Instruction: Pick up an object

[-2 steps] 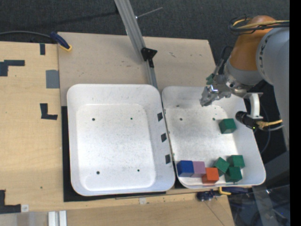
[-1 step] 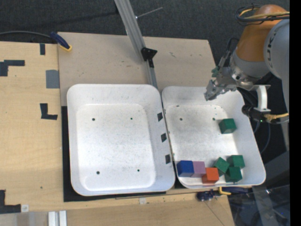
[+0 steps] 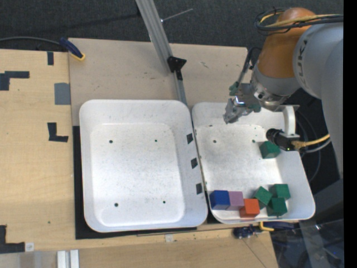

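My gripper (image 3: 232, 115) hangs over the far left part of the right bin (image 3: 223, 149), near its back rim, with no object under it. A lone green block (image 3: 270, 149) lies to its right, by the bin's right wall. Along the near edge sit a blue block (image 3: 220, 199), a purple block (image 3: 236, 199), an orange block (image 3: 250, 206) and three green blocks (image 3: 277, 206) packed close together. All of them rest on the bin floor, well apart from the gripper.
The left bin (image 3: 136, 161) lies beside the right one, and their rims meet in the middle. A slanted metal post (image 3: 159, 29) rises behind the bins. The arm's orange band (image 3: 281, 43) is above the right bin's far corner.
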{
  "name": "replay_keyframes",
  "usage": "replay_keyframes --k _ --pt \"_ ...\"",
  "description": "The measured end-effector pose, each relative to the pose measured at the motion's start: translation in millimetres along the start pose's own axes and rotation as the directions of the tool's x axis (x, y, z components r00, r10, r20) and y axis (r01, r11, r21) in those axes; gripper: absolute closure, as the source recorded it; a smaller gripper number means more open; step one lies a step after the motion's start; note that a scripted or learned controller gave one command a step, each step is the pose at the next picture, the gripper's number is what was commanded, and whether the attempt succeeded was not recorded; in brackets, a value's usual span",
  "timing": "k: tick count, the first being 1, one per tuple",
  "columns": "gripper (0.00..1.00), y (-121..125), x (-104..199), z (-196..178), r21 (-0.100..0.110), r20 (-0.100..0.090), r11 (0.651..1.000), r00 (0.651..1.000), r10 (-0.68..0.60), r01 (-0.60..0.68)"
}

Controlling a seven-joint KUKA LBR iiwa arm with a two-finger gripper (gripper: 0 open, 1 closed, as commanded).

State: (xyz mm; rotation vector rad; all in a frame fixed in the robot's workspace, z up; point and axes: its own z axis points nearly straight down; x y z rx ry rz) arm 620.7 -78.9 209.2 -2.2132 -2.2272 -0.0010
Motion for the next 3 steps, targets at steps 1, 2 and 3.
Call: replay_keyframes --k 1,2,3 --pt "1.00 -22.5 43.5 3.7 0.003 0.000 1.000 1.000 0.001 -0.001" --pt "1.00 -47.4 86.8 -6.7 0.002 0.000 1.000 1.000 0.001 -0.001" --pt "1.00 -69.4 140.6 -3.6 0.003 0.000 1.000 1.000 -0.001 0.001"
